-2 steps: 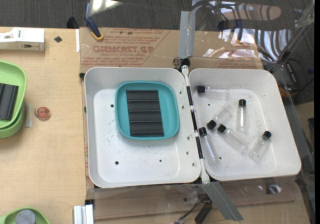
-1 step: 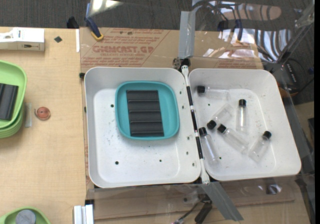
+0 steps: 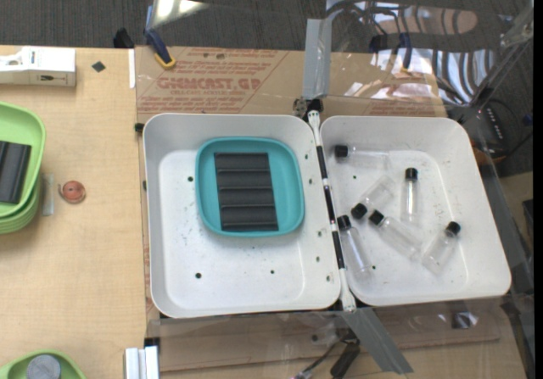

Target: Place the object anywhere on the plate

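Wood bench [image 3: 76, 284]; teal rounded-square plate [image 3: 250, 186], ribbed dark centre; clear black-capped vials [image 3: 399, 212] in right bin [image 3: 484, 275].

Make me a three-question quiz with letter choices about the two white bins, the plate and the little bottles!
1. Where is the teal plate?
A. left bin
B. right bin
C. wooden bench

2. What colour are the caps on the clear vials?
A. red
B. black
C. white

3. What lies on the plate?
A. a vial
B. a dark ridged insert
C. a spoon

Answers:
1 A, it sits inside the left bin.
2 B, each vial in the right bin ends in a black cap.
3 B, the dark ridged insert covers the plate's middle.
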Available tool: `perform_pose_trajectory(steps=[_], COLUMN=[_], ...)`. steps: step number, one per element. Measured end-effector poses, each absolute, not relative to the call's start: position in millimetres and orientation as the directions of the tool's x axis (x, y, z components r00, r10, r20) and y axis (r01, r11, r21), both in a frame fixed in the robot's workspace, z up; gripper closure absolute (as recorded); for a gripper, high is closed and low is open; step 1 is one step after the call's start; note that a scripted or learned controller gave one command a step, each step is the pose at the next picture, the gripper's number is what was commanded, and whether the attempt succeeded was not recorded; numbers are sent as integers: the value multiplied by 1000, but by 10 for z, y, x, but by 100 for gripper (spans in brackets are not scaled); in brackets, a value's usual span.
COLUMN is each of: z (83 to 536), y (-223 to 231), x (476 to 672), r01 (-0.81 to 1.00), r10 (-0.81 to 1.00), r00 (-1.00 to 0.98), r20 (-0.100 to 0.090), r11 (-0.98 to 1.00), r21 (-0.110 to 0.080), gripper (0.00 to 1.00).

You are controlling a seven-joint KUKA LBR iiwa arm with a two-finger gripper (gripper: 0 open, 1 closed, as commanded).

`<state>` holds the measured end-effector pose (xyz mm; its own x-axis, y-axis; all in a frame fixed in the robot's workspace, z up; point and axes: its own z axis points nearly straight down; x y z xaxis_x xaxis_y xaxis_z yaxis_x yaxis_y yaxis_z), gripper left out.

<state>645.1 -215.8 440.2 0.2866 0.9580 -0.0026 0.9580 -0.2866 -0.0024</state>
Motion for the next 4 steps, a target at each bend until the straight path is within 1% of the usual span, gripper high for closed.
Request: perform_pose_trajectory(steps=[4], z=[4402], y=[-2158], x=[6451], r01=[958], r10=[958], r00=[287], r20=[-3], r11=[-287], r21=[-2], gripper=[0])
